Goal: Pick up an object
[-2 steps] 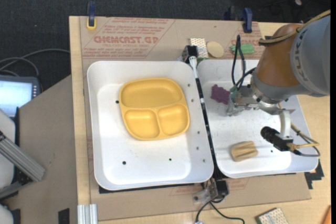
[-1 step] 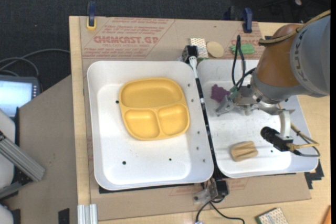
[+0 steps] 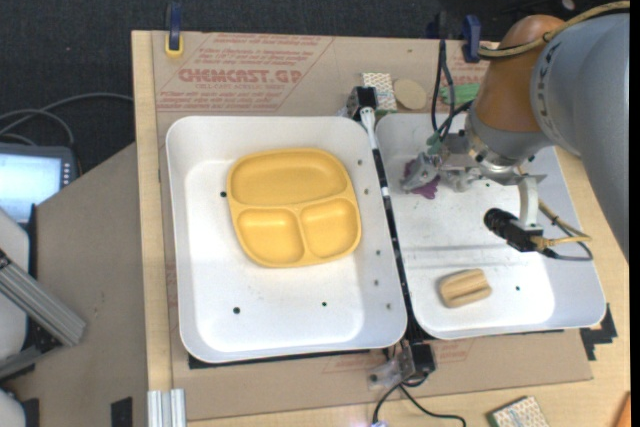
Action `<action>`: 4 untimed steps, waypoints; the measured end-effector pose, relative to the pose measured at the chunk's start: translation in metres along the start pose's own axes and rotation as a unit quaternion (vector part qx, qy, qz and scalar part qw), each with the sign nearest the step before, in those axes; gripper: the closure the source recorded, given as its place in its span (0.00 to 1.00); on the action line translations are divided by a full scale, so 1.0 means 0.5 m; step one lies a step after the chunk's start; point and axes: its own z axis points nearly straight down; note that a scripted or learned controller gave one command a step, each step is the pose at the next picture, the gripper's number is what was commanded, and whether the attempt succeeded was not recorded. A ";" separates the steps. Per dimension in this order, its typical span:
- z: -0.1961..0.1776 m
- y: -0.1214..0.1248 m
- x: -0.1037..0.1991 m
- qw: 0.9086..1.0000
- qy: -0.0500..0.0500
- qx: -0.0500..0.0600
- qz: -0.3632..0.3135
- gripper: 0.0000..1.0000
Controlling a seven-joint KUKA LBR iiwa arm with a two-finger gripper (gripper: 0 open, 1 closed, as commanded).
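The claw (image 3: 432,167) is down in the right bin (image 3: 560,310), near its top left corner, by a small purple thing (image 3: 424,183). I cannot tell how wide it is open. A tan block (image 3: 464,288) lies near the bin's front. A yellow tray (image 3: 294,205) sits in the left bin (image 3: 200,295).

smooth white plastic on both bins, the left bin (image 3: 200,245) and the right bin (image 3: 570,305), with a soft sheen. the yellow divided tray (image 3: 292,205) looks like matt plastic. the desk (image 3: 240,75) top reads as brown printed cardboard or paper, dull. the tan block (image 3: 465,288) seems wood-like, unglossed. the arm (image 3: 590,85) shows grey painted metal, orange band glossy.
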 end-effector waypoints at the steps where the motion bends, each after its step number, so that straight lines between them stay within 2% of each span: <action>1: -0.022 -0.003 0.000 1.000 0.000 0.000 0.001 1.00; 2: -0.213 -0.065 0.048 1.000 0.001 -0.002 0.000 1.00; 3: -0.201 -0.066 0.046 1.000 0.001 0.002 0.001 0.00; 4: 0.010 -0.056 -0.113 1.000 0.000 0.005 0.005 0.00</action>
